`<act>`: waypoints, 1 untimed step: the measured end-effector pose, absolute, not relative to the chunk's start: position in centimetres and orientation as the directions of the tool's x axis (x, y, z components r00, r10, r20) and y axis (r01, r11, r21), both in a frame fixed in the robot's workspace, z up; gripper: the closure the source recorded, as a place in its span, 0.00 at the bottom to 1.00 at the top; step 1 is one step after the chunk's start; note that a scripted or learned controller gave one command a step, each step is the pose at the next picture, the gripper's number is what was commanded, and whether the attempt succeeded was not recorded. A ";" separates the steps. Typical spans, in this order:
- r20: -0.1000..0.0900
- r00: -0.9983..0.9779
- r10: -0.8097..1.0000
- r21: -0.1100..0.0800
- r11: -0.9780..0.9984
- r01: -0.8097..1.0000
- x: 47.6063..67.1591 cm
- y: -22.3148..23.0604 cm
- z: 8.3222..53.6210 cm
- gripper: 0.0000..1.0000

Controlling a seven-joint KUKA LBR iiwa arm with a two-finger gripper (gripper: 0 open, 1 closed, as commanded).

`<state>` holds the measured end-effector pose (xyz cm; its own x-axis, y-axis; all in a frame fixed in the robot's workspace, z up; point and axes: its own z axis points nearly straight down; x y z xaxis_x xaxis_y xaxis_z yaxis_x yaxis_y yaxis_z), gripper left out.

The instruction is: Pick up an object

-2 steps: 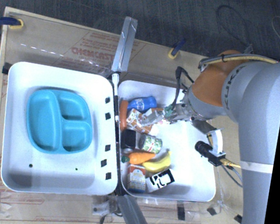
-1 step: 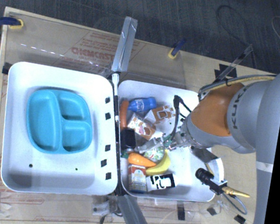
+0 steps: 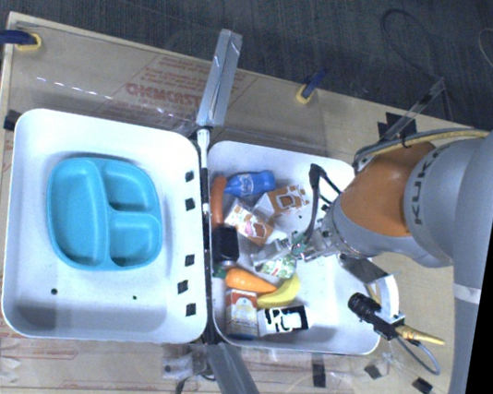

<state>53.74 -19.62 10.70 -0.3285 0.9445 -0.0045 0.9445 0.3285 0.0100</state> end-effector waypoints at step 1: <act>-0.001 -0.333 0.943 0.002 0.333 0.943 59.2 -15.8 20.8 1.00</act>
